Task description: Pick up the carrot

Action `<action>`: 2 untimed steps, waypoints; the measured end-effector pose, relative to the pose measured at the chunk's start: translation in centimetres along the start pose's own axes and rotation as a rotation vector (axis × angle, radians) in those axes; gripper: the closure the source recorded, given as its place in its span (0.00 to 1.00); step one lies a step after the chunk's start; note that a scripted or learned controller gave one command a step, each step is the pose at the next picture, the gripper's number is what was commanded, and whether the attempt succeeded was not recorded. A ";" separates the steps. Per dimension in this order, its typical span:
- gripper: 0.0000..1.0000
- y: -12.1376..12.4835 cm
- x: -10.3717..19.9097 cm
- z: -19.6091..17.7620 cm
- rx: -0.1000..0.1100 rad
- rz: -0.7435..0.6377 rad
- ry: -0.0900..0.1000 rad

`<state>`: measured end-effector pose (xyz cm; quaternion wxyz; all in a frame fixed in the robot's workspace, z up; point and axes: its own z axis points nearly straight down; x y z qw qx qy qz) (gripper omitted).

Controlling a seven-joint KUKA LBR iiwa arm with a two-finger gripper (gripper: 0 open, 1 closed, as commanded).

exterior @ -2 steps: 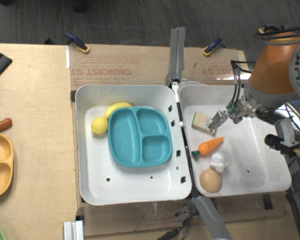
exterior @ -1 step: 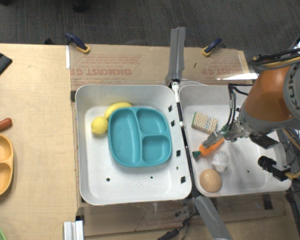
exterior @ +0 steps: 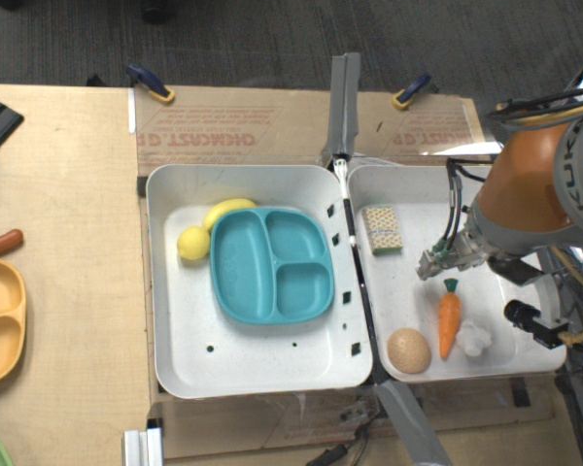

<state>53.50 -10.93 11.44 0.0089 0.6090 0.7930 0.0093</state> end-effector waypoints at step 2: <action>0.00 -5.9 -1.6 2.2 0.029 0.105 0.003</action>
